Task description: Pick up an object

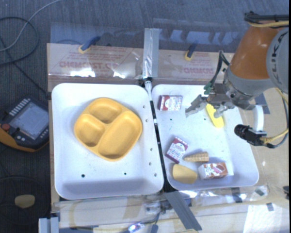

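My gripper [206,109] hangs over the upper middle of the right bin [242,152], its fingers spread open with nothing held between them. A small yellow piece [216,119] lies on the bin floor just under and to the right of the right finger. A red and white carton [170,102] lies to the gripper's left at the bin's top left. Lower down lie a red packet [176,149], a waffle cone [196,156], a yellow wedge [184,174] and another red and white carton [213,170].
The left bin [68,178] holds a yellow divided plate [107,128]. A black cable end [247,133] hangs from the arm over the right bin's right side. A pendant [24,123] lies on the floor at left.
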### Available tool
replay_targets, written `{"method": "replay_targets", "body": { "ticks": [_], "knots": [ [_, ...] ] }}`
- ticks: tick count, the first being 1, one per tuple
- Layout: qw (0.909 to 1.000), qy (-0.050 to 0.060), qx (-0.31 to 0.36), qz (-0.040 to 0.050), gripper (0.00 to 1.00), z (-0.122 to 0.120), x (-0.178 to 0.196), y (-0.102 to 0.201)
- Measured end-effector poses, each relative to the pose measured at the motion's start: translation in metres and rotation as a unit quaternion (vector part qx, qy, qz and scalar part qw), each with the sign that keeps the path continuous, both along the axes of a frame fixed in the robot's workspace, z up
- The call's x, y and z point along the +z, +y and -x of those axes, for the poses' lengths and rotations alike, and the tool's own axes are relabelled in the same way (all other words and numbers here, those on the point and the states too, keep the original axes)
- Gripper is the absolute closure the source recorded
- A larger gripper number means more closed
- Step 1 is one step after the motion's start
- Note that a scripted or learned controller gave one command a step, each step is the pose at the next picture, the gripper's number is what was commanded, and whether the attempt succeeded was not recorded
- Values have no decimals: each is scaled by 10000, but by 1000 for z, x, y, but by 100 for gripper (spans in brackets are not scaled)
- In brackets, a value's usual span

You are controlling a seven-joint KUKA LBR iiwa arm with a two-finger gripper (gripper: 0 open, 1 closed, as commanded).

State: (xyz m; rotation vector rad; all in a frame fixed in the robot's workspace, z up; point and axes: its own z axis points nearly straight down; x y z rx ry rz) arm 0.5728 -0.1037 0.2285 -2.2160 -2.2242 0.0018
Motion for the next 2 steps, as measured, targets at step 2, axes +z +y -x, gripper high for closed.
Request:
{"method": "replay_targets", "body": {
  "ticks": [2],
  "knots": [
    [9981, -134, -600, 41, 0, -42, -120, -92]
  ]
}}
